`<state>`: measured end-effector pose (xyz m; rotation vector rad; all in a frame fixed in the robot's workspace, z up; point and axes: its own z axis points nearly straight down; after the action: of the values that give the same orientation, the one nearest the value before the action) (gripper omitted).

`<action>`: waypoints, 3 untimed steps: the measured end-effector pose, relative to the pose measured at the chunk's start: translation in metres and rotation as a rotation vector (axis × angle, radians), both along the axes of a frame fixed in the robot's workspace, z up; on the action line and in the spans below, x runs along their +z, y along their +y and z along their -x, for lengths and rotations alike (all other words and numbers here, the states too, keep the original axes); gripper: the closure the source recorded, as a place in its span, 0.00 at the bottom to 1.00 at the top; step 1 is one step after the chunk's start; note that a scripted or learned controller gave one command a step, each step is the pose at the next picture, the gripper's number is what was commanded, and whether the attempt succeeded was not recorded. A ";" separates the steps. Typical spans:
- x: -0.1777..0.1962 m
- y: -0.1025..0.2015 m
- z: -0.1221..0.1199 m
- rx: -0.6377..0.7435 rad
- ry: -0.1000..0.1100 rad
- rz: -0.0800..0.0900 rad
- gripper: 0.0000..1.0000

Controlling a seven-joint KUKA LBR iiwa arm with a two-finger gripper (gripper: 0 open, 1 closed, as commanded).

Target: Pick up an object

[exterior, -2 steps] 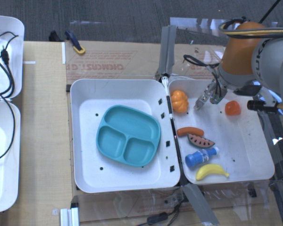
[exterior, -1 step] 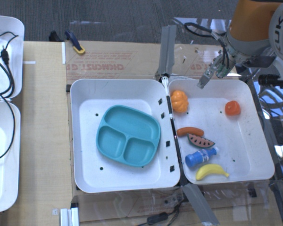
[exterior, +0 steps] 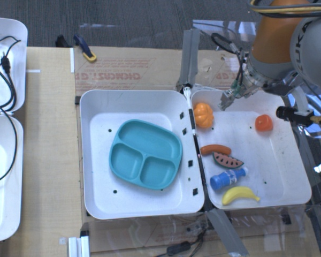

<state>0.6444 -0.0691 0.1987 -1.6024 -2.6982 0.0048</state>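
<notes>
My gripper (exterior: 226,99) hangs over the back left part of the right bin (exterior: 289,165), below the orange-banded wrist. Just left of and below it lies an orange pumpkin-like toy (exterior: 203,115). A red tomato (exterior: 264,122) sits to its right, apart from it. Nearer the front lie a red sausage (exterior: 215,149), a watermelon slice (exterior: 227,160), a blue bottle (exterior: 227,178) on its side and a yellow banana (exterior: 241,195). I see nothing held in the gripper.
The left bin (exterior: 96,143) holds a teal divided plate (exterior: 145,154). A raised divider (exterior: 191,138) separates the two bins. Cables and black fittings (exterior: 294,113) hang beside the arm at the right bin's back right.
</notes>
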 end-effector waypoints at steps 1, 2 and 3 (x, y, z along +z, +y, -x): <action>-0.010 0.023 -0.009 -0.193 -0.001 0.002 1.00; -0.009 0.009 0.025 -0.042 0.000 0.000 1.00; 0.126 0.032 0.007 -0.150 -0.001 0.002 1.00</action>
<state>0.6376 -0.0374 0.3242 -1.8007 -2.5723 0.0068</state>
